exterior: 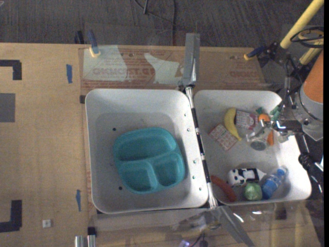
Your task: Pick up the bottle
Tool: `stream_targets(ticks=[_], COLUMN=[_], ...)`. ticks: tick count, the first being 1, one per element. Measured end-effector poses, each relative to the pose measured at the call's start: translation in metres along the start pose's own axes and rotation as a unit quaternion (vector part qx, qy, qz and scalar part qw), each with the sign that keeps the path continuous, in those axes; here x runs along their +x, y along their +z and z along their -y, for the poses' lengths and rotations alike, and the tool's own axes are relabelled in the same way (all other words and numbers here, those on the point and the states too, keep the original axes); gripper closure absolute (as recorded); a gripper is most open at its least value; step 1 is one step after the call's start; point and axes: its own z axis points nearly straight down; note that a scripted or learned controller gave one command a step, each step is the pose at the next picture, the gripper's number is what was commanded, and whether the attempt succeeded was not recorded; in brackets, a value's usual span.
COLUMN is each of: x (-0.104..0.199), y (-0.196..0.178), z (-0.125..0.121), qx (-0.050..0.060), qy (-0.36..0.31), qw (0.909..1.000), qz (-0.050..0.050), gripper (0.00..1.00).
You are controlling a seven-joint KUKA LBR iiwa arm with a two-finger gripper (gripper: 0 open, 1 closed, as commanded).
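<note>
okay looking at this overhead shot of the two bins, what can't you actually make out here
- Gripper: in the camera view, too small and cluttered to tell whether its fingers are open or shut.
- Arm: cut off by the right edge.
- Bottle: blurred; its label can't be read.
- Small packets beside the banana: print too small to read.
- Clear item under the gripper: too blurred to identify.

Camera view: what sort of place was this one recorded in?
Probably a robotics lab's bin-picking bench: two shallow white bins sit on a wooden bench, the right one holding toys and a bottle, with the arm reaching in and cables on carpet behind.
</note>
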Motion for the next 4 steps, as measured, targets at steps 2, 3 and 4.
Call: stream_targets(ticks=[2,3,4], x=[-0.106,-0.111,-0.090], y=[0.177,0.139,0.178], z=[0.012,-0.012,0.015], qx=[-0.006,-0.001,-0.004], qy=[-0.112,0.000,0.010], qw=[0.9937,1.0000,0.9999], qz=[-0.002,0.000,0.002], gripper=[0.00,0.00,0.00])
